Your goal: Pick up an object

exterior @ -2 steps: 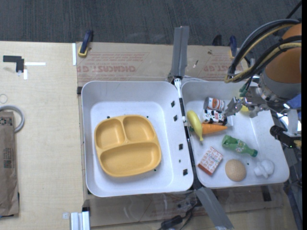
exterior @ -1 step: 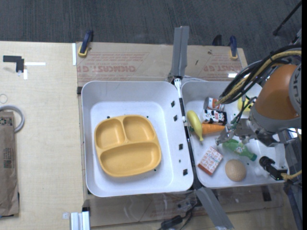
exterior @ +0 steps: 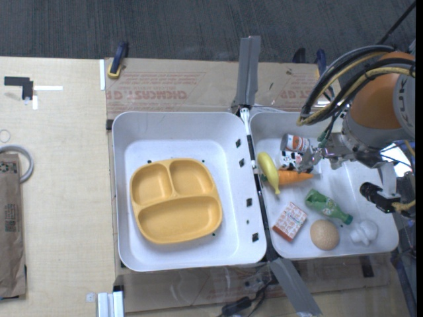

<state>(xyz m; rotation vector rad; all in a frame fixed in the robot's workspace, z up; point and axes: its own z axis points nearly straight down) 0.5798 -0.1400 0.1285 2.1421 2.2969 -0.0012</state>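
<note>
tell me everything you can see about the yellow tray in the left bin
The yellow tray is a shallow, rounded-corner dish that looks like matte plastic, divided into three compartments: two smaller ones at the far side and one long one nearer the camera. It lies flat, right way up and slightly rotated, on the floor of the left bin. Its compartments hold nothing, and no other item touches it.

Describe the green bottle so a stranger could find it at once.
Look in the right bin, the one crowded with small items. Near its middle, below the carrot and above the tan egg, lies the green bottle, on its side. It is the sole green item there.
</note>
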